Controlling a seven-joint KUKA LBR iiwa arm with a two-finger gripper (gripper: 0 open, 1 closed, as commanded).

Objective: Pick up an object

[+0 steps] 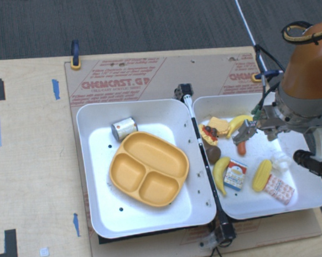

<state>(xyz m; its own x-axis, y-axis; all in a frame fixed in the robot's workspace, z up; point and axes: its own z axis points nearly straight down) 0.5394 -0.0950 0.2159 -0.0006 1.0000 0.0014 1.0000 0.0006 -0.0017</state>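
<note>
Two white bins sit below me, and my gripper (pixel 249 132) hangs low over the right bin (pixel 316 196), fingers spread with nothing between them, just above a small red piece (pixel 241 147), so the pick is not yet made.

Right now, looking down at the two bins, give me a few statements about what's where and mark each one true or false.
1. The yellow divided plate lies in the left bin. True.
2. A small silver can sits inside one of the plate's compartments. False: it lies on the bin floor beside the plate's far rim.
3. The gripper is over the right bin. True.
4. The corn cob is in the left bin. False: it lies in the right bin.
5. A banana lies near the divider between the bins. True.
</note>
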